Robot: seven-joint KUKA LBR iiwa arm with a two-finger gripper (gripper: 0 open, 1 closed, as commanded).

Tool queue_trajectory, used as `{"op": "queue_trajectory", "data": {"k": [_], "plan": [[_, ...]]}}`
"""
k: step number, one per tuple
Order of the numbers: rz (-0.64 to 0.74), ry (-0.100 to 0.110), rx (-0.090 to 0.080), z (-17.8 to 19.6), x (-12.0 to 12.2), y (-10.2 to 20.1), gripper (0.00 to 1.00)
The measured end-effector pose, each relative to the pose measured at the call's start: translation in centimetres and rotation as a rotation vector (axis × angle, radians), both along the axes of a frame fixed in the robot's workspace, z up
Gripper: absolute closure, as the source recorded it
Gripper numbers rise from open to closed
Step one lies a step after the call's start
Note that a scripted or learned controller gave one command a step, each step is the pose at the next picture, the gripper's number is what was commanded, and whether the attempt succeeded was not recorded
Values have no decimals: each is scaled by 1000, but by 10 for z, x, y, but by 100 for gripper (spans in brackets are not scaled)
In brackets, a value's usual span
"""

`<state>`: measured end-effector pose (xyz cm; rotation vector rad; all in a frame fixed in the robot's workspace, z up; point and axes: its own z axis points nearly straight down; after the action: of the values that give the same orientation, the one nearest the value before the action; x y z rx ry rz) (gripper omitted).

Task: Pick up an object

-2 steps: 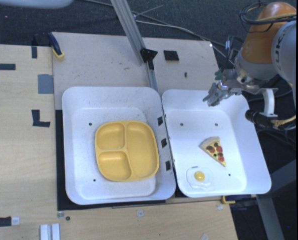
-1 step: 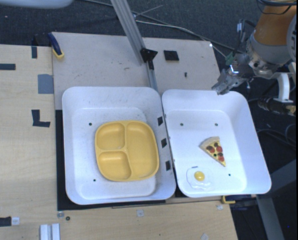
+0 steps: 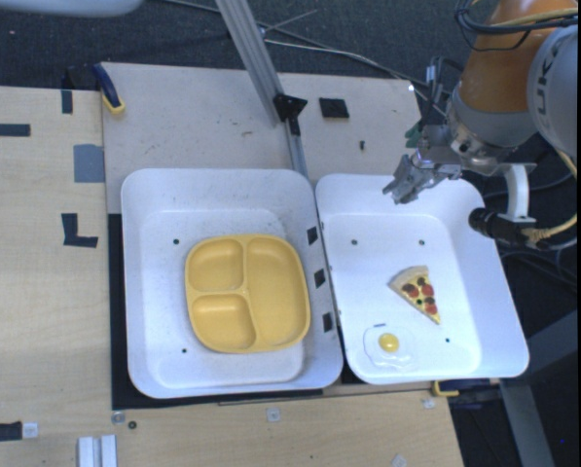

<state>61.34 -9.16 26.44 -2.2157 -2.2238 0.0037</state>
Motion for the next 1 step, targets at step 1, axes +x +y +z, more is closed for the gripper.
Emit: {"op": "queue_trajectory", "data": {"k": [1], "plan": [[0,-1,0,-5,-7,47,100]]}}
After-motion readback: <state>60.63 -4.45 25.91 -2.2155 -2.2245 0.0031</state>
